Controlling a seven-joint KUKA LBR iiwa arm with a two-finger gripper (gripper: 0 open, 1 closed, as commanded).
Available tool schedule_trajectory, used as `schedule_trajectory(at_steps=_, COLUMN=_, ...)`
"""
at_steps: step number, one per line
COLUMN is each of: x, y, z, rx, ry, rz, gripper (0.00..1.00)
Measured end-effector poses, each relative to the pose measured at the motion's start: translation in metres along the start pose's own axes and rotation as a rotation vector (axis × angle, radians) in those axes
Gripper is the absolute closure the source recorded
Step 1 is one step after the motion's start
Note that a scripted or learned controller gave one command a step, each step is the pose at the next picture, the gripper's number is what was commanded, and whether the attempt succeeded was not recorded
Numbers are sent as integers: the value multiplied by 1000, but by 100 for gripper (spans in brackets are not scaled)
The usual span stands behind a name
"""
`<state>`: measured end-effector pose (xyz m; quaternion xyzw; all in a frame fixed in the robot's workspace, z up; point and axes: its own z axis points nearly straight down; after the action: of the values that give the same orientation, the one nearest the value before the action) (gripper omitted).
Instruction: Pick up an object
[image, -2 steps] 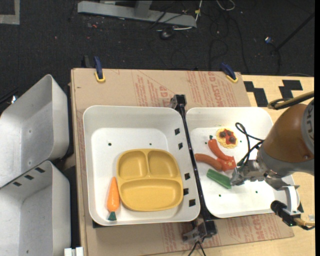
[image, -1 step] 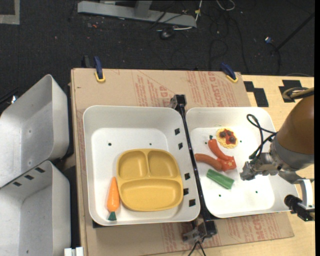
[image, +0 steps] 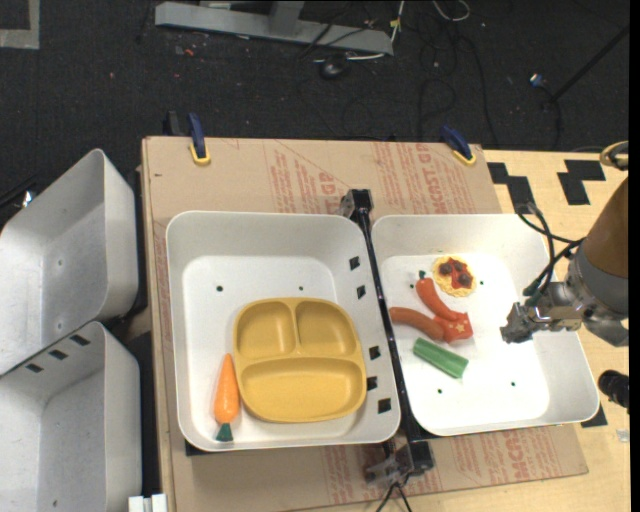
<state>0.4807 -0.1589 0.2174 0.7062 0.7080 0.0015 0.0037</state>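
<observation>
Far left of frame: two spare white tubs (image: 60, 300), tilted, stacked one above the other off the bench edge. They lie well apart from the work area.

Centre-left: left bin (image: 190, 330) sits on a brown cardboard sheet (image: 300, 170). Inside it, a yellow divided plate (image: 298, 358) with three compartments, lying flat in the bin's lower middle. An orange toy carrot (image: 227, 392) lies just beside the plate's left edge, green tip pointing to the bottom of the frame, near the bin's lower left corner.

Centre: the two bins touch along a dark divider running top to bottom.

Centre-right: right bin (image: 520, 400) holds four small items clustered in its left half. Uppermost, a small round pizza-like piece (image: 455, 275), yellow with dark red topping. Below and left of it, a red chilli-shaped piece (image: 442, 308) running diagonally; its upper end is close to the round piece. An orange-red sausage shape (image: 415, 320) lies just beside it on the left, apparently touching. Lowest, a green block (image: 441, 357), tilted, near the red pieces but apart.

Right: gripper (image: 520, 325) is over the right bin's right side, well apart from the item cluster. Nothing is seen between its fingers. Whether they are spread or closed: cannot tell, the dark tips blur together. Grey arm (image: 600, 290) enters from the right edge.
</observation>
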Motion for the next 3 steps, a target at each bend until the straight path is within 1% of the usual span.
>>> schedule_trajectory(at_steps=1, x=0, y=1, z=-22, rx=3, ry=1, rz=0, gripper=100)
schedule_trajectory(at_steps=2, x=45, y=16, z=-29, rx=6, ry=4, rz=-4, gripper=100)
schedule_trajectory(at_steps=3, x=105, y=34, z=-32, rx=6, ry=5, rz=-6, gripper=100)
